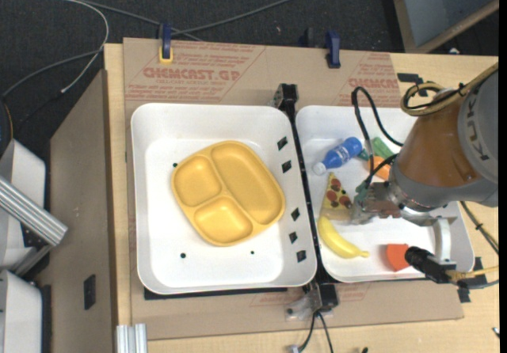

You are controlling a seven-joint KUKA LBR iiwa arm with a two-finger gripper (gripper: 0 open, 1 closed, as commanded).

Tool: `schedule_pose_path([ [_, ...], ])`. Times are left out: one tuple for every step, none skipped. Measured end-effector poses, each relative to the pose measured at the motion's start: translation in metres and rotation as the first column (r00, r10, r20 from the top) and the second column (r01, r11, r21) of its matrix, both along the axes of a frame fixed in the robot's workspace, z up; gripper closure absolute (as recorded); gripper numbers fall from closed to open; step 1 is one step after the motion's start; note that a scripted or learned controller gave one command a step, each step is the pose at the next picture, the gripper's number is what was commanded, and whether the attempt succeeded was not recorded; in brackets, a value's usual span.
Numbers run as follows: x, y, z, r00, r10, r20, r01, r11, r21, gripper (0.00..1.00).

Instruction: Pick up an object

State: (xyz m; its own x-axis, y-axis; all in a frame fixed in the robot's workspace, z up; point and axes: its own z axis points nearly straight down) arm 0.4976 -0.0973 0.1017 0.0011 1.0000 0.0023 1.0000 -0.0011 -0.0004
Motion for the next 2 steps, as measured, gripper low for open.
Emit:
schedule_pose_path([
  [0.006, -0.005, 0.061, 1.0, 0.002, 0.006, -0.002, 1.0, -0.003, 1.0],
  [0.005, 0.0, 0.106, 1.0, 0.003, 0.005, -0.003, 1.0, -0.003, 1.0],
])
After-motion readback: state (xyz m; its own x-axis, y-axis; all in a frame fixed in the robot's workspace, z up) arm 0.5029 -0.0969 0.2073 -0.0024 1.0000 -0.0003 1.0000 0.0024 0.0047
